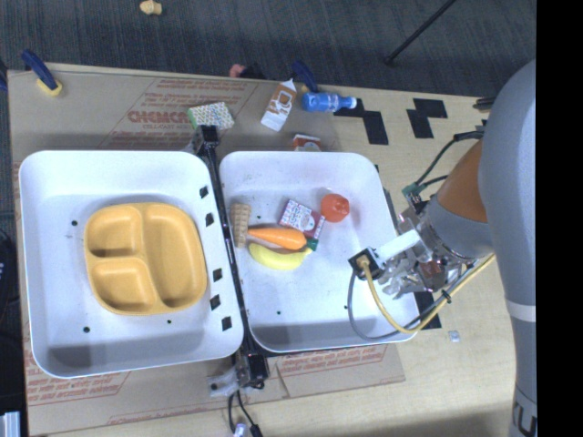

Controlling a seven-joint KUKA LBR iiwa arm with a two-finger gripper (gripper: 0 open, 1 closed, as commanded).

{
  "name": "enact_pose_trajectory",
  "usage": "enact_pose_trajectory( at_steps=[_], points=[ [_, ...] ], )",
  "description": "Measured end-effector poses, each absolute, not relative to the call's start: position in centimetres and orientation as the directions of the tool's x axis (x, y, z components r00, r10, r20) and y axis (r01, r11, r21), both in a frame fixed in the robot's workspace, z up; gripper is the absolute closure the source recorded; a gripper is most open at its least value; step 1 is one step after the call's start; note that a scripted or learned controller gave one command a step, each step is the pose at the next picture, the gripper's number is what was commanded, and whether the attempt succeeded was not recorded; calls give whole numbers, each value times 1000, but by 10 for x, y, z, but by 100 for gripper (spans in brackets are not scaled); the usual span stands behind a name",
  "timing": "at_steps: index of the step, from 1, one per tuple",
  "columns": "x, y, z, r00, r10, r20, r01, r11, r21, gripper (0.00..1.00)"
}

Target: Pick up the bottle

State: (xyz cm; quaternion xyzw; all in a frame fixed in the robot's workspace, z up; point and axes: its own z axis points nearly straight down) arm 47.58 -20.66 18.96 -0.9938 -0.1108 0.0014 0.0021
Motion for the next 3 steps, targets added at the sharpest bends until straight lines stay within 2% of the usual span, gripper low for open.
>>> enact_pose_trajectory(
  at_steps=[1, 2, 3],
  points=[
    [476, -165, 179, 975, 221, -4, 221, -975, -7, 100],
    [476, -203, 183, 979, 204, -2, 204, -979, -5, 100],
    [476, -202, 193, 977, 212, -4, 212, -977, -9, 100]
  ],
)
